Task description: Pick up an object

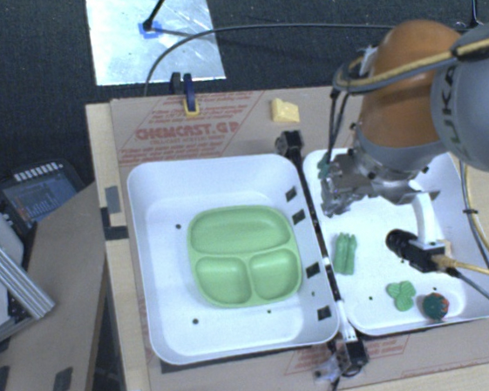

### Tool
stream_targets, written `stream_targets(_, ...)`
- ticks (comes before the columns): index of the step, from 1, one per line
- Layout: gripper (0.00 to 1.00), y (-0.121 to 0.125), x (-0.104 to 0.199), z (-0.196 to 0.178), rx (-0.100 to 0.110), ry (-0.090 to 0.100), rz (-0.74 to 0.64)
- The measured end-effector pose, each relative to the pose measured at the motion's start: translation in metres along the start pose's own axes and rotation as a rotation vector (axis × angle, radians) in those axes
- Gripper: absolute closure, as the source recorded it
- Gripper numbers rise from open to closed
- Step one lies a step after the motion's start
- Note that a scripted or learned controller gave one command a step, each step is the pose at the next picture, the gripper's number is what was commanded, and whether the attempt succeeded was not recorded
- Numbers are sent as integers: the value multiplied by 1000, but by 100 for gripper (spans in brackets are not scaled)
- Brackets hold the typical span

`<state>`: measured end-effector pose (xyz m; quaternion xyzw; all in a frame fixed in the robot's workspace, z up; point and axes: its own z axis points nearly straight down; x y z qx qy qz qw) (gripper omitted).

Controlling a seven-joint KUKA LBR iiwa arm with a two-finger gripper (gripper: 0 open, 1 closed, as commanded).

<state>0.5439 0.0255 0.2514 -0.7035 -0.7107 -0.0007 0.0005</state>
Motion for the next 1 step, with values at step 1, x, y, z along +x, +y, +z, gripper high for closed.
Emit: stream_targets(1, 100, -9, 48, 0, 0, 0, 0)
